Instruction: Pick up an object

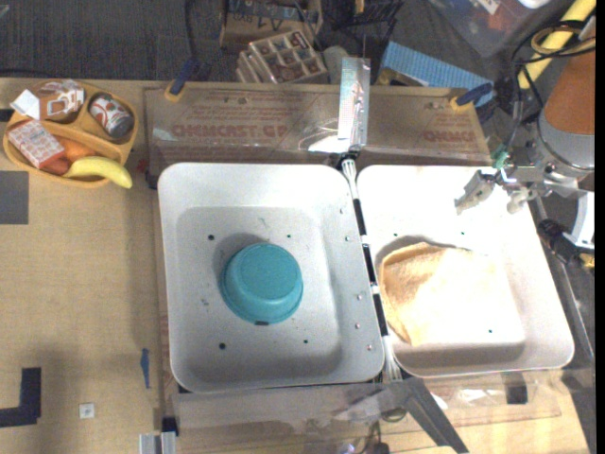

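Observation:
A teal upturned bowl [264, 282] sits in the middle of the left bin [189, 206]. A tan cloth [440, 287] lies spread over the floor of the right bin [416, 192], toward its left and front. My gripper [493, 193] hangs over the far right part of the right bin, above and to the right of the cloth. Its two fingers are spread apart with nothing between them.
A yellow tray [38, 164] with a banana and food packets rests on the bench at the far left. Clear plastic walls [246, 130] stand behind both bins. Crates and cables clutter the floor beyond.

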Motion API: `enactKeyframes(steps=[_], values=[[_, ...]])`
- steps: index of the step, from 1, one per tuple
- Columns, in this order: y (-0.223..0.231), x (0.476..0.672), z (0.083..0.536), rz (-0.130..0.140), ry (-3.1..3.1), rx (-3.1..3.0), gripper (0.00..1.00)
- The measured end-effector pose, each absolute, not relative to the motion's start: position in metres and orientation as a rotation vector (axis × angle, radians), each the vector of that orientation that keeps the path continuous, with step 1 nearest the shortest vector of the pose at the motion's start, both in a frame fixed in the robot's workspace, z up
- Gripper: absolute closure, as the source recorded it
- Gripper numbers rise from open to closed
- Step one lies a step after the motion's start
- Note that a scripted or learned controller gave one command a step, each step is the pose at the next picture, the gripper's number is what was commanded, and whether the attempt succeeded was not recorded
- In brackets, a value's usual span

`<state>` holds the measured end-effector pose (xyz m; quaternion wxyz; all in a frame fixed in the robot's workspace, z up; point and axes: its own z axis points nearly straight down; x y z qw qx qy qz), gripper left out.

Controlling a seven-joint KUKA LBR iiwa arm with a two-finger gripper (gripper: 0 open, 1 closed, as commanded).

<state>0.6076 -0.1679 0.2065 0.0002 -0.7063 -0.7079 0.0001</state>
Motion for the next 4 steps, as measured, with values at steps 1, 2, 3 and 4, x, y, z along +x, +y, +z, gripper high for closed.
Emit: enactKeyframes(steps=[1,2,3,4], values=[[-0.107,0.603,0.104,0.000,-2.329,-2.109,0.00],[-0.118,0.556,0.089,-0.010,-2.432,-2.001,0.00],[-0.101,0.571,0.089,-0.010,-2.424,-2.015,0.00],[-0.101,0.571,0.089,-0.010,-2.424,-2.016,0.00]])
